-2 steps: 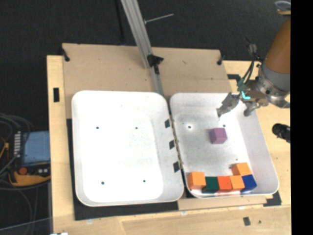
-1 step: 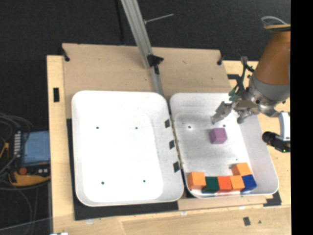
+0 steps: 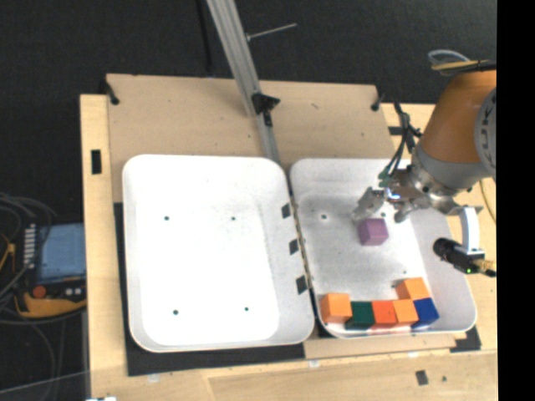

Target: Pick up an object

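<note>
Along the right bin's [image 3: 311,224] near wall sits a crowded row of blocks [image 3: 380,310], poor room for fingers. The purple cube [image 3: 373,230] lies alone mid-bin on open floor. Just beyond it the tool [image 3: 386,203] hangs with fingers apart, holding nothing; it should drop straight to straddle the cube.

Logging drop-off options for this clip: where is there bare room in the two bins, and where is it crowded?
The left bin offers open floor wall to wall. In the right bin, bare floor runs along the dividing wall, between the purple block and the row of blocks. That row crowds the near wall, and the claw hangs beside the purple block.
</note>
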Action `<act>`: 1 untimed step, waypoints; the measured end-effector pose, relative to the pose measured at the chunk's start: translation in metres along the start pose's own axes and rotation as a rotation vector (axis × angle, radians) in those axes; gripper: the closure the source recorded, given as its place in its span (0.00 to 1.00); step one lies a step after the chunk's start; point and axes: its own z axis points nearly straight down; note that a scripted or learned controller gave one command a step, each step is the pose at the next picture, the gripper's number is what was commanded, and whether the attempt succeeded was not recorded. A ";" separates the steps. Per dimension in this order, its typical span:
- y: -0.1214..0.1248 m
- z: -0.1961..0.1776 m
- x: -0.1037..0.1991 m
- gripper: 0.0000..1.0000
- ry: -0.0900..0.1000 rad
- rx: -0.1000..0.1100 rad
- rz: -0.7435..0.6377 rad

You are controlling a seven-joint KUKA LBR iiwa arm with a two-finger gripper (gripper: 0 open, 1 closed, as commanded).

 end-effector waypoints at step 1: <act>0.008 0.055 -0.007 0.00 -0.006 -0.010 0.001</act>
